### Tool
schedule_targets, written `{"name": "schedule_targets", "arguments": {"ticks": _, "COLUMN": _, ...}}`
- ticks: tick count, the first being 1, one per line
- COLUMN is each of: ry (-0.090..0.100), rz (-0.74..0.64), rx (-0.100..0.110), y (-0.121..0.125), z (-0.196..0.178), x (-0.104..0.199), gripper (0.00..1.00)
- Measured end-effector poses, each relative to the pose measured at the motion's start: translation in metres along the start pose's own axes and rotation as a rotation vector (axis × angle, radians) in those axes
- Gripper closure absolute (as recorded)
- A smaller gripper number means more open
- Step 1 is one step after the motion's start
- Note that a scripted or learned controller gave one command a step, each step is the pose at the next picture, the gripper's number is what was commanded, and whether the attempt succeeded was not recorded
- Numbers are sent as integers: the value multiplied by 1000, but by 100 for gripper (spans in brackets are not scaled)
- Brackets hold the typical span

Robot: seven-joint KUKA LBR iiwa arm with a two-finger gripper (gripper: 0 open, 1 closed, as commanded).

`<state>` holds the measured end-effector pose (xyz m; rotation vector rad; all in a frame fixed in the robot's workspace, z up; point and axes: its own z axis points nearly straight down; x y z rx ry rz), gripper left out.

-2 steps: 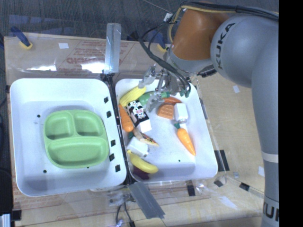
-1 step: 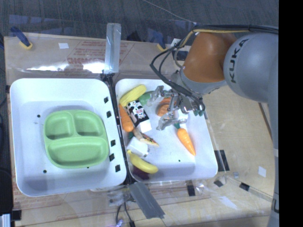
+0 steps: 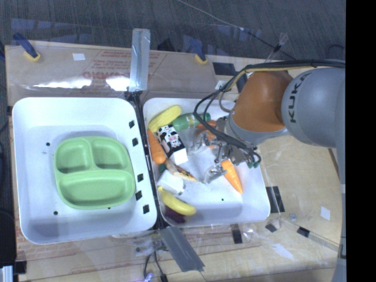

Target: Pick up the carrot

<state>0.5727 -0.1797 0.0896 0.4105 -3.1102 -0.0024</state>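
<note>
The arm (image 3: 305, 107) comes in from three o'clock, and its orange band (image 3: 264, 101) hangs over the upper right part of the right bin (image 3: 255, 201). The gripper (image 3: 226, 157) sits below the band, pointing down into that bin. Its tips are lost among black cables and clear wrapping, so I cannot tell whether it is open or closed.

A carrot (image 3: 233, 177) lies on the bin floor just at five o'clock from the gripper, its thick end up toward the gripper and its point aimed at five o'clock. Its top end is touching or very close to the gripper, but nothing shows it being held between the tips.

A second orange piece (image 3: 157, 148) lies along the bin's left wall, at nine o'clock from the gripper. Beside it stands a small black-and-white carton (image 3: 172, 141). A banana (image 3: 164, 117) rests at eleven o'clock near the top left corner, with a green bottle (image 3: 189, 121) just to its right. Another banana (image 3: 177, 203) lies near the bottom left, at seven o'clock from the gripper.

The left bin (image 3: 29, 175) holds a green divided tray (image 3: 93, 172), lying flat in its middle.
</note>
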Motion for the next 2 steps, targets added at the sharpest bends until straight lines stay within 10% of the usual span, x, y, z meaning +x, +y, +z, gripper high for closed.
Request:
{"name": "schedule_targets", "arguments": {"ticks": 1, "ry": -3, "rz": -207, "rx": 1, "y": -19, "z": -2, "x": 48, "gripper": 0}}
{"name": "schedule_targets", "arguments": {"ticks": 2, "ry": -6, "rz": -213, "rx": 3, "y": -18, "z": -13, "x": 46, "gripper": 100}}
